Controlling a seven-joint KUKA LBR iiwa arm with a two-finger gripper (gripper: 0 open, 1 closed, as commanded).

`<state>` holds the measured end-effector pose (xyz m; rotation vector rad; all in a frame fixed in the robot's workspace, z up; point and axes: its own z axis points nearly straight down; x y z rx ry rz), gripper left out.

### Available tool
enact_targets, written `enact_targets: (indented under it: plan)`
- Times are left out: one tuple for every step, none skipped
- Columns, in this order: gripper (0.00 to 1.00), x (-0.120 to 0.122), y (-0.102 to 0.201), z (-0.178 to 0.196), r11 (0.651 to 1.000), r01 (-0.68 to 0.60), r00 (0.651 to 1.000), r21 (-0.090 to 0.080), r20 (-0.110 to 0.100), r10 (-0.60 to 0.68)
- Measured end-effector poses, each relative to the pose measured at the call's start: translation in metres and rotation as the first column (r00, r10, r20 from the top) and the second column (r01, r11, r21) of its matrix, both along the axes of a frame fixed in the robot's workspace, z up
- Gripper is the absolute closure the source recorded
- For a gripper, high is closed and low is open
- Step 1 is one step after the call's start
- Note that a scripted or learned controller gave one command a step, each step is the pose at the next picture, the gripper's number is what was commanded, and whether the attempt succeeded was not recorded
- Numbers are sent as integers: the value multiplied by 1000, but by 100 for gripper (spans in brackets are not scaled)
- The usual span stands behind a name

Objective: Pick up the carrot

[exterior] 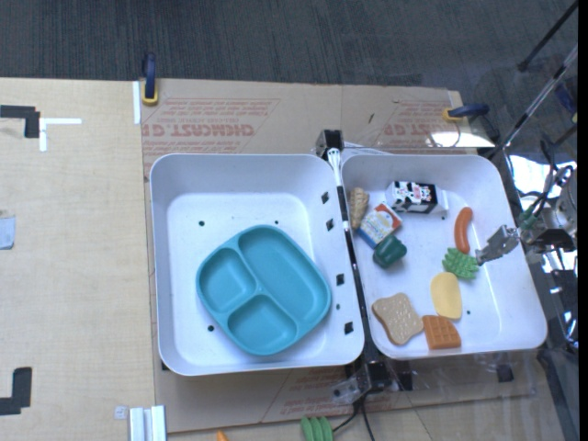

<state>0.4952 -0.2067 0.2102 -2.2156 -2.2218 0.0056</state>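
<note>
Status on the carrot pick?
Hand at right bin's right side, nothing visibly held. Carrot lying just left of it, green top nearest. Yellow piece below, clear of the approach.

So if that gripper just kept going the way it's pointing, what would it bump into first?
Probably the carrot's leafy green top: the gripper points left and slightly down-frame, straight at it. The orange carrot itself lies just beyond. Height above the right bin is unclear, so it could pass over.

1. Gripper (497,243) at right bin (514,324) right side, just right of carrot (463,231).
2. Carrot's green top (460,264) below it.
3. Teal divided plate (264,288) in left bin (170,246).
</note>
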Motion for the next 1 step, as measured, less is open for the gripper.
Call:
enact_targets:
  plan:
    - [0, 10, 23, -120, 996, -92, 996, 1, 2, 92]
